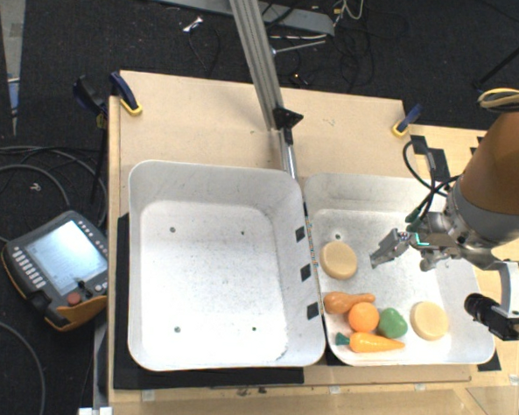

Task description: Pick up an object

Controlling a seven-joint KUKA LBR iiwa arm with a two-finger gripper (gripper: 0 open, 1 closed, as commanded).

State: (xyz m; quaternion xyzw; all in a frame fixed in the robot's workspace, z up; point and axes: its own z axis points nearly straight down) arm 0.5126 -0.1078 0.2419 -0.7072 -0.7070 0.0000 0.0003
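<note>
The right bin (461,351) holds several toy foods. A pale round piece (339,260) lies at its left side. Below it sit an orange gourd-shaped piece (347,300), an orange ball (364,316), a green piece (393,323) and a carrot (375,343). A second pale round piece (429,320) rests near the bin's front right. My gripper (407,253) hovers over the middle of this bin, right of the first pale piece, open with nothing between its fingers.
The left bin (143,239) stands beside the right one. A metal pole (261,62) slants down from the top to the bins' shared back corner. A teach pendant (58,269) lies on the floor at the left. Clamps (126,96) grip the bench's back corners.
</note>
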